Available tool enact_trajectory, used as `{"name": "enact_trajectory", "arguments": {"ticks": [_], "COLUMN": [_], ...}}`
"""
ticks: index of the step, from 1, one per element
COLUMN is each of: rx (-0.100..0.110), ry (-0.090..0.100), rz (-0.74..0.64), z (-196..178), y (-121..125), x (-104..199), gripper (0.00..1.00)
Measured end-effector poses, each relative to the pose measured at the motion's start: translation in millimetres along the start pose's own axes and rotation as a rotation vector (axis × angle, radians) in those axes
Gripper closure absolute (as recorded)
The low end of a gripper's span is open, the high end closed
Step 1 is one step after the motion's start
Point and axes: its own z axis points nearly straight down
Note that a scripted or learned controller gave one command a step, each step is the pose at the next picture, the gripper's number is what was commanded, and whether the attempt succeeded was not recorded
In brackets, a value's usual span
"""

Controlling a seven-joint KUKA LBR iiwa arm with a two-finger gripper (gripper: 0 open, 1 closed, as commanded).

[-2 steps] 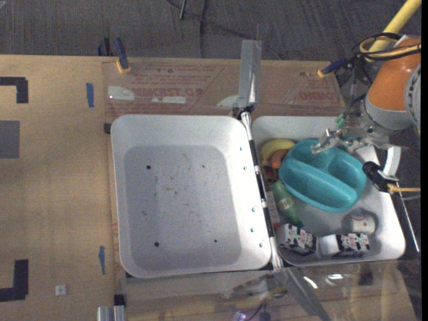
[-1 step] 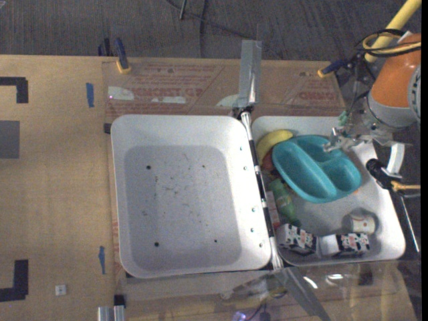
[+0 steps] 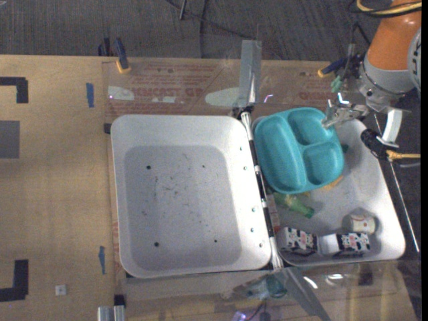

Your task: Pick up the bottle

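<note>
A small white bottle with black cow patches [image 3: 348, 243] lies on its side at the front right of the right bin [image 3: 391, 199], its white cap pointing left. A green bottle-like thing [image 3: 302, 209] pokes out from under the front edge of a teal divided plate [image 3: 297, 151]; most of it is hidden. My gripper [image 3: 338, 115] hangs over the back of the right bin, at the plate's far right corner, well away from both bottles. Nothing shows in its grasp.
A cow-patterned carton [image 3: 297, 240] lies to the left of the white bottle. A small beige cup [image 3: 361, 222] lies just behind the bottle. The left bin [image 3: 124, 179] holds only specks. A black cable end [image 3: 372, 142] hangs beside the gripper.
</note>
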Motion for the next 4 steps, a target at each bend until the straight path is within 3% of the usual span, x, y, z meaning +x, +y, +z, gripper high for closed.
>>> {"name": "enact_trajectory", "arguments": {"ticks": [1,2,3,4], "rx": [0.007,-0.007,-0.002,-0.014], "ry": [0.003,0.002,0.002,0.004], "rz": [0.114,0.082,0.082,0.049], "z": [25,78,81,101], "y": [-27,-85,-87,-31], "x": [-61,-59,-58,-53], "gripper": [1.00,1.00,0.00,0.00]}}
